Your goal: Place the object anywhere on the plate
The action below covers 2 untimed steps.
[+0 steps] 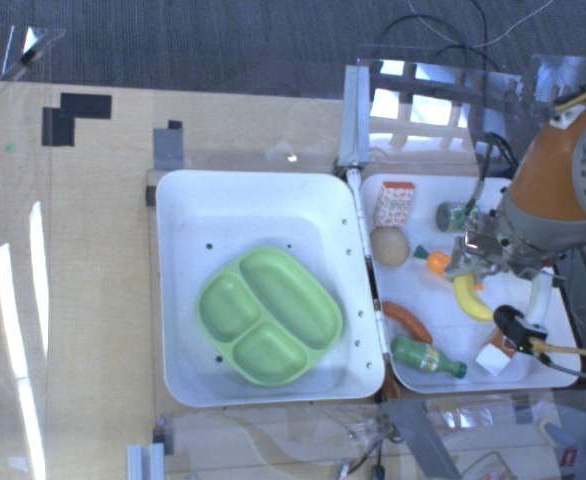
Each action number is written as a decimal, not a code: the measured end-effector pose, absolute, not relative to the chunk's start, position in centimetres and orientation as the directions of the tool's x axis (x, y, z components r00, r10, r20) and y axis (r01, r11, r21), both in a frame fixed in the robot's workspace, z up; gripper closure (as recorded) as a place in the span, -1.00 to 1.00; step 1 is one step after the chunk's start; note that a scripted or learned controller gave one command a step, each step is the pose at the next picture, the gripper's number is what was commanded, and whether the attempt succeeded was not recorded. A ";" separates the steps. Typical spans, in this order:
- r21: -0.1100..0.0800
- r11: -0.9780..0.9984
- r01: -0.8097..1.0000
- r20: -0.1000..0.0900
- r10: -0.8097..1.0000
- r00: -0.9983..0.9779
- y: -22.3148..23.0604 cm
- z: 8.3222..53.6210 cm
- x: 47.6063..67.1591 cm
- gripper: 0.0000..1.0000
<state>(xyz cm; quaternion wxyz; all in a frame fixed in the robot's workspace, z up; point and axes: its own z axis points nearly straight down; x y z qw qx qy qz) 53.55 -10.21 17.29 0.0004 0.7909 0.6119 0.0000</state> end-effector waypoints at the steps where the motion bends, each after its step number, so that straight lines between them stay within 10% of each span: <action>1: 0.000 -0.175 0.985 0.001 0.985 0.175 -2.1 18.3 52.9 1.00; 2: 0.001 -0.120 0.993 0.000 0.993 0.120 -6.2 18.3 56.9 1.00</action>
